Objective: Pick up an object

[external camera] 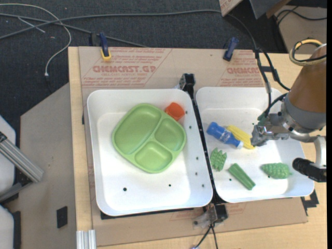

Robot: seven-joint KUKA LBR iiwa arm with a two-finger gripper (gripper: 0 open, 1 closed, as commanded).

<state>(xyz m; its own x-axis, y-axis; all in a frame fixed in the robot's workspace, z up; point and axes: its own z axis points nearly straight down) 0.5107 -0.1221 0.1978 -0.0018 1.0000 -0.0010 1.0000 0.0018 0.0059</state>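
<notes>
My gripper (258, 137) hangs low in the right bin (233, 98), its tip right at the right end of a yellow corn-like piece (239, 136). A blue bottle (222, 134) lies just left of the yellow piece, touching it. Below them sit a small spiky green piece (218, 160), a green stick (241, 176) and a bumpy green piece (275, 170). I see nothing held between the fingers.
The left bin (104, 154) holds a green divided plate (149, 137) with a small orange object (175, 110) at its upper right edge. A black divider with clamps runs between the bins. Cables trail down toward the wrist from the upper right.
</notes>
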